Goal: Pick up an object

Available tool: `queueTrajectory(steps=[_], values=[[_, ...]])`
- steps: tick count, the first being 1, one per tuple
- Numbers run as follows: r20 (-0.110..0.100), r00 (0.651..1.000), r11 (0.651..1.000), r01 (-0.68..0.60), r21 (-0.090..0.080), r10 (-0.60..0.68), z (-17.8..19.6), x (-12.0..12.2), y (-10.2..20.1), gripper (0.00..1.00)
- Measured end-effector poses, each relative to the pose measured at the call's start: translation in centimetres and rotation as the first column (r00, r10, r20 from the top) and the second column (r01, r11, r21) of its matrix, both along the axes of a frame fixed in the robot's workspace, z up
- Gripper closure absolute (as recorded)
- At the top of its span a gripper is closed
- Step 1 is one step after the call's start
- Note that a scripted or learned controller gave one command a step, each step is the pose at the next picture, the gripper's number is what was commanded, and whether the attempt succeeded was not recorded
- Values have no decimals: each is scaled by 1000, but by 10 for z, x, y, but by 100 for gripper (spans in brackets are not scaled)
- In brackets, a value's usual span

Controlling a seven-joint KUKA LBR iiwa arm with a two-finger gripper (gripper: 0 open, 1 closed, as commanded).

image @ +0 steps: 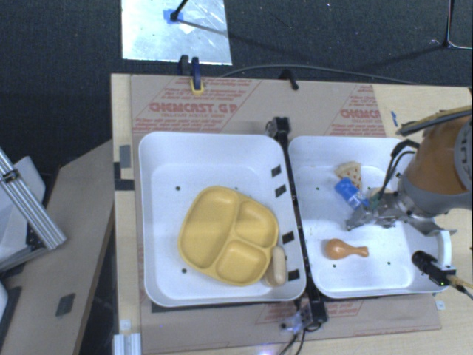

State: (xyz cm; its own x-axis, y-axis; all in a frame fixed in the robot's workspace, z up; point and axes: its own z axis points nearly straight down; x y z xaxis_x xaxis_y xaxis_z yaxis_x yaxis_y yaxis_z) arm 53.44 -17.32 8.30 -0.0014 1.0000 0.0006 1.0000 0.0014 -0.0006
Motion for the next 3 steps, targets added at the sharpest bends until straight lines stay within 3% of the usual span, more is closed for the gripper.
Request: queueTrajectory(steps=[1,3], values=[[4,1000,1000,-1,-2,1,12,1,-1,100],[7,1000,1000,-3,-3,3,116,8,4,100]])
